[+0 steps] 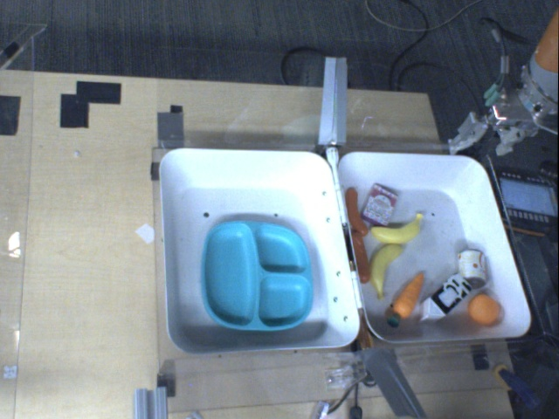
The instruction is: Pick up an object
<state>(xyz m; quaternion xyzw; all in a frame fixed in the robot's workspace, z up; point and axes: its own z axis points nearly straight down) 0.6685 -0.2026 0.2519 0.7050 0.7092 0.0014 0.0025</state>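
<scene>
Gripper is hovering off the right bin's far right corner, above the table edge; too small and blurred, so I can't tell its state, and nothing is showing in it. The arm is cut off at the frame edge.

Candidates are all sitting in the white shallow right bin:
- yellow plastic banana, mid-bin: likely light, stiff, smooth; curved, so pinching across the middle looks best.
- orange toy carrot, near edge: tapered, may slip; take the thick end.
- long red sausage-shaped piece, lying tight along the left wall: awkward access.
- small orange ball, near right corner: will probably roll.

The black-and-white item beside the ball is hard to identify.
</scene>
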